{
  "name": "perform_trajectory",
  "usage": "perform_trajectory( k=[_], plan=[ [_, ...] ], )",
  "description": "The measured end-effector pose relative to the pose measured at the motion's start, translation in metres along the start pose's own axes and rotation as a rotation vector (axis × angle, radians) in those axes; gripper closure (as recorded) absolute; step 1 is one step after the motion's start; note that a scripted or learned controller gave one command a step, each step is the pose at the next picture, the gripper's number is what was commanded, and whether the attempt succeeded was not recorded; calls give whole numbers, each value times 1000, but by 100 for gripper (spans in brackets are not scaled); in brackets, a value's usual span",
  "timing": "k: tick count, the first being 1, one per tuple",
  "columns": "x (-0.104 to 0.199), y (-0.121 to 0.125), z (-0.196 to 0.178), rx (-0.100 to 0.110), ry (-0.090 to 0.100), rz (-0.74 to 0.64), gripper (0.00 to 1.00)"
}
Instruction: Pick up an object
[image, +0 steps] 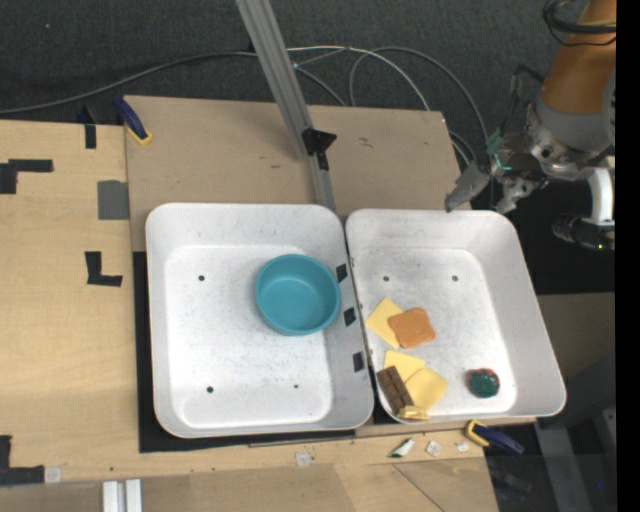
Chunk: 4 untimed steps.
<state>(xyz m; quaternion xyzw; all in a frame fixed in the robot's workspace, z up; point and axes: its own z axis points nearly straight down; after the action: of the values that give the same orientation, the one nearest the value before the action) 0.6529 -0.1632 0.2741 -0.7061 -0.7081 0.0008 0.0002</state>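
Gripper (487, 190) hangs at about two o'clock in the frame, just past the far right corner of the right bin (520, 290), with its two dark fingers spread apart and nothing between them. Above it the grey wrist and the orange band of the arm (578, 70) run off the top right corner.

By my reading, this is the opening step: the approach, with no object yet chosen or touched. The next move calls for swinging in toward seven o'clock from where the tool sits, settling over one item, and lowering with the fingers set either side of it.

Nearest candidates lie in the right bin, all gathered in its near half. An orange-brown square piece (411, 327) rests on a yellow slab (381, 320) around the bin's centre. At six o'clock from those sit more yellow pieces (420, 383), and a brown bar (394, 390) touches their left edge by the near left corner. A small dark green ball (484, 382) sits apart at the bin's five o'clock, probably the easiest to straddle since nothing crowds it; the flat slabs look thin and hard to pinch.

Farther out, at nine o'clock, the left bin (190, 300) holds a teal bowl (296, 293), upright, toward its right side
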Motion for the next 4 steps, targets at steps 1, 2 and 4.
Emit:
perform_trajectory(
  k=[1,2,4],
  plan=[
    [0,0,0,0,0,0,0],
    [-5,0,63,6,0,2,0],
    [-3,-3,183,5,1,1,0]
  ],
)
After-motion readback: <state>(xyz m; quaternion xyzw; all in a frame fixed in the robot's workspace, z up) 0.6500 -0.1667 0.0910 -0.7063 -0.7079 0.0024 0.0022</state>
